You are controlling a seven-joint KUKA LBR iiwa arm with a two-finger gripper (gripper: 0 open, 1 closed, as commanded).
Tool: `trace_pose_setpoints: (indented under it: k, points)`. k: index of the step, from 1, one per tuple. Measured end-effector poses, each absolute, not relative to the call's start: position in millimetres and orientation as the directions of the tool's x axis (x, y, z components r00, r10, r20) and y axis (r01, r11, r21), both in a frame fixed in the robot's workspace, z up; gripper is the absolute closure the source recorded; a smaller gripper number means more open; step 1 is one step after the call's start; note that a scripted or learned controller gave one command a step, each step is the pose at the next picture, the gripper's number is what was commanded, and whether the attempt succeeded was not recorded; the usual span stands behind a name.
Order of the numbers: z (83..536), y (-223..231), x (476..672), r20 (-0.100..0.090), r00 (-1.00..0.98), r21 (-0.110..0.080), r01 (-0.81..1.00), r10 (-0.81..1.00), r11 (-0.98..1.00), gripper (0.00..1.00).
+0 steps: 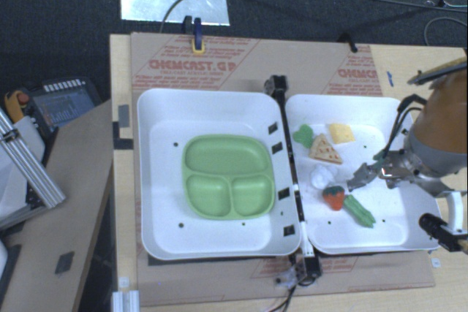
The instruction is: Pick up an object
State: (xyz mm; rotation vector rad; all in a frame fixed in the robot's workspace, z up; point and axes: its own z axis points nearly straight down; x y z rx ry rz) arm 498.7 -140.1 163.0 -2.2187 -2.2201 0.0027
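Observation:
The right bin (380, 230) holds several toy foods. A red strawberry (334, 196) lies beside a green pod (360, 210) near the bin's middle. A small white piece (320, 177) sits just above the strawberry. Farther back are a pizza slice (325, 150), a yellow block (341, 133) and a small green leafy piece (303, 134). My gripper (363, 176) hangs low over the right bin, just right of the white piece and above the strawberry and pod. Nothing is seen in its grasp.
The left bin (157, 157) holds a green divided plate (227, 177). A black hinge strip (289, 164) runs between the bins. The arm's grey body and orange band (442, 113) cover the right bin's right edge. A grey console (62, 104) stands off the bench at left.

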Motion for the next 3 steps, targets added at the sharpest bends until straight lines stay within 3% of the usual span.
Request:
trace_pose_setpoints:
  k: [1, 2, 3]
  points:
    - [106.8, -139.5, 501.7, -0.005, 0.003, 0.013, 1.0, 1.0, -0.003, 0.0]
    - [107.1, -142.6, 504.5, -0.009, 0.002, 0.019, 1.0, 1.0, -0.002, 0.0]
    - [119.4, -143.0, 506.8, -0.01, 0.004, 0.026, 1.0, 1.0, -0.003, 1.0]
